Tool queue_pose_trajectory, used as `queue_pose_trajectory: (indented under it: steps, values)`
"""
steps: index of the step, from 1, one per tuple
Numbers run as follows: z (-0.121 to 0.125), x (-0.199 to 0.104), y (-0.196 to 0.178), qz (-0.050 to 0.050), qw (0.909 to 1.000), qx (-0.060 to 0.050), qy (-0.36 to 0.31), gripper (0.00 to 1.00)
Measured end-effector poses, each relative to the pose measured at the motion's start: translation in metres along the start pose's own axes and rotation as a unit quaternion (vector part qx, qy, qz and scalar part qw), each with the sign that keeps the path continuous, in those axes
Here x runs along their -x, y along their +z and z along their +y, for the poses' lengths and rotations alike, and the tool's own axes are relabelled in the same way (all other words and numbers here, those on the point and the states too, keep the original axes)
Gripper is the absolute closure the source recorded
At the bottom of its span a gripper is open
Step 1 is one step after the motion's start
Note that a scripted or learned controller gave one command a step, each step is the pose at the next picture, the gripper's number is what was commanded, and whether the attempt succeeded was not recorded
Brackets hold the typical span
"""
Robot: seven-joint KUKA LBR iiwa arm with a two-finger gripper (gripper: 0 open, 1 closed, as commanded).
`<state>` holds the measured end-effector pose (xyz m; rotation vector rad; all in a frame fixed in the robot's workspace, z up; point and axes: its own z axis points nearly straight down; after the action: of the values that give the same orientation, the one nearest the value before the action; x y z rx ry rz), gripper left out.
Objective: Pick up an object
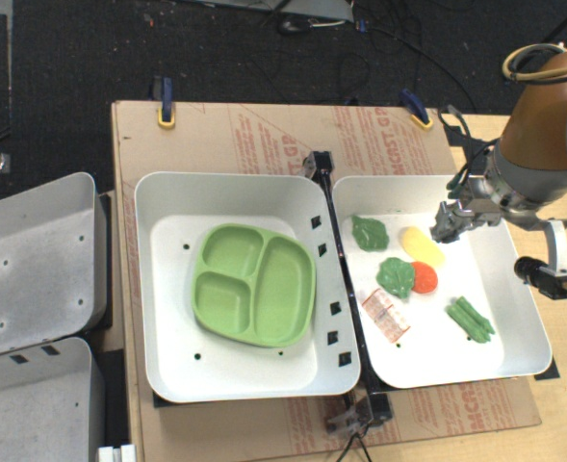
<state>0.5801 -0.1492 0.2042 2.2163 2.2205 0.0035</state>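
Nearest the camera, along the front of the right bin point(528, 359), lie a pink-and-white wrapped packet point(386, 315) close to the divider and a long green ridged vegetable point(470, 319) toward the right. Just behind them, a green leafy piece point(396, 276) touches a small orange-red round object point(425, 277). In the left bin point(158, 258), a green divided tray point(255, 284) with three compartments rests slightly tilted on the floor of the bin. Farther back in the right bin, a yellow oblong object point(422, 246) lies just behind the orange one, and a second green lump point(369, 232) sits to its left. The gripper point(449, 221) hangs just above the far right end of the yellow object; whether its fingers are spread or closed cannot be told, and nothing visibly sits between them.
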Motion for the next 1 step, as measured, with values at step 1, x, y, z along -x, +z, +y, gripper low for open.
queue_pose_trajectory:
  steps: [1]
  values:
    - [-0.0051,-0.0072,-0.0565,0.000,1.0000,0.001,-0.001,1.00]
